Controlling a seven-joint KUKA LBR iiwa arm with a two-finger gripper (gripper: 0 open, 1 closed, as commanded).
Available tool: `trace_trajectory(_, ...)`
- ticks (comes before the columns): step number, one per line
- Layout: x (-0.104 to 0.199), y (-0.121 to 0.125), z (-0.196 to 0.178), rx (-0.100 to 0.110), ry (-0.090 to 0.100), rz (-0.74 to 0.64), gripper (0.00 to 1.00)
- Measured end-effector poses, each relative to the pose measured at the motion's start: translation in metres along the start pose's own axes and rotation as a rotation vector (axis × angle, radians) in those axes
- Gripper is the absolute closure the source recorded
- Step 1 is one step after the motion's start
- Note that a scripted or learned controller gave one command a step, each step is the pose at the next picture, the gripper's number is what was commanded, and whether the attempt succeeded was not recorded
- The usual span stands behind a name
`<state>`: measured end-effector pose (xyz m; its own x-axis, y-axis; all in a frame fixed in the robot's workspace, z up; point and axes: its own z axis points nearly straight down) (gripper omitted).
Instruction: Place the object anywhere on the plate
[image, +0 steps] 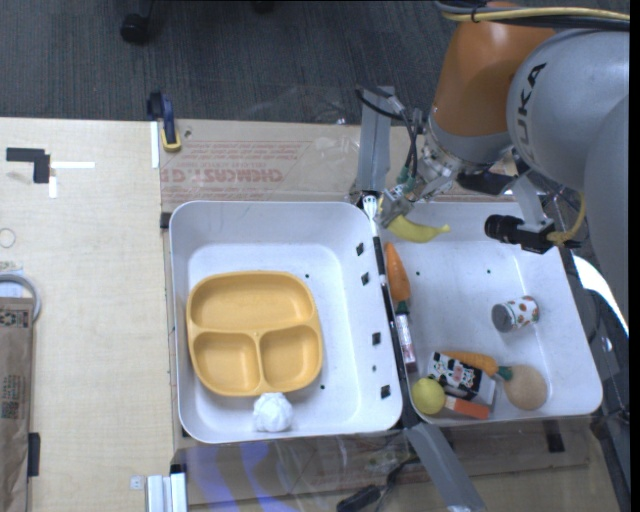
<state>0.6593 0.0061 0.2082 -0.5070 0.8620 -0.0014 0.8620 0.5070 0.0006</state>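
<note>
The gripper (400, 200), grip state unclear, hangs at the banana's (418, 231) left tip; the plate (256, 333) lies far left.

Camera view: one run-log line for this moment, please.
hand at right bin's far-left corner, above banana | grip: cannot tell | plate in left bin, bare | placement: not done

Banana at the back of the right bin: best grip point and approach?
Take the banana across its thick middle, coming straight down. It lies flat, long axis running left-right, so the fingers should close front-to-back. The hand hangs near its left end, and the bin wall crowds the far side: keep fingers narrow.
</note>
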Motion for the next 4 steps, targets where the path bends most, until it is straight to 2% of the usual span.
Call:
trace_trajectory(1,0.1,0.003,-0.034,0.001,0.001,-0.061,1.0)
trace_trajectory(2,0.144,-0.034,0.085,0.001,0.003,-0.263,1.0)
trace_trajectory(3,0.223,-0.01,0.1,-0.035,-0.012,-0.301,1.0)
trace_trajectory(4,0.226,-0.021,0.116,0.0,0.0,-0.302,0.0)
